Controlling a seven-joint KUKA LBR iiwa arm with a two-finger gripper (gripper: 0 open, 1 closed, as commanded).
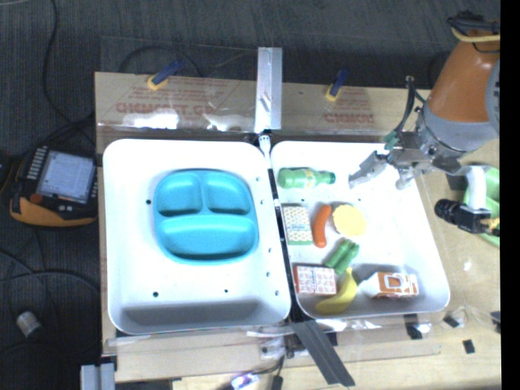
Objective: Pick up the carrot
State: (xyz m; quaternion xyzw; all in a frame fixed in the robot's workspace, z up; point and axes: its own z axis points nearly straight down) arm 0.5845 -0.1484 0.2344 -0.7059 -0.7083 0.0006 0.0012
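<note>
The gripper [380,169] hung over the upper right part of the right bin [422,242], its two fingers spread apart with nothing between them. One fingertip pointed toward the green bottle [305,177]; the other sat nearer the bin's right wall. Above the gripper rose the grey wrist and the orange band [461,80] of the arm.

The carrot [322,225] lay well below and to the left of the gripper, on the floor of the right bin, standing roughly lengthwise. It was just below the green bottle, touching or nearly touching the round yellow piece [349,220] on its right, with a small printed box [296,224] just on its left. Below the carrot lay a green pickle-like vegetable [342,255], then a banana [341,293], a red-and-white checked box [315,280] and a white-and-orange carton [396,283] near the bin's lower edge.

Left of the carrot's bin, the left bin [130,299] held a blue divided tray [205,215].
</note>
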